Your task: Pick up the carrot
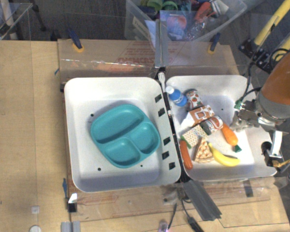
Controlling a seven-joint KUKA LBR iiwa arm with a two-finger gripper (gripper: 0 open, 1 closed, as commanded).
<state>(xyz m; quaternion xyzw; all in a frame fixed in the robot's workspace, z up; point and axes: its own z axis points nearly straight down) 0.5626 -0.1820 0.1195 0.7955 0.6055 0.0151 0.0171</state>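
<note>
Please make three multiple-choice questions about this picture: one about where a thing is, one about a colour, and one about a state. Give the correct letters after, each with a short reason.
1. Where does the carrot lie?
A. In the right bin
B. On the teal tray
C. On the bench outside the bins

2. What colour is the divided tray in the left bin?
A. Red
B. Teal
C. Yellow

3. What is the state of the carrot now?
A. Lifted above the bin
B. Lying on the bin floor, beside the banana
C. Standing inside the tray

Answers:
1. A: the carrot rests in the right bin, among the other toy foods and close to the hand.
2. B: the tray is plainly teal against the white bin.
3. B: it lies flat on the white floor, with the banana just below it in the view.
</note>
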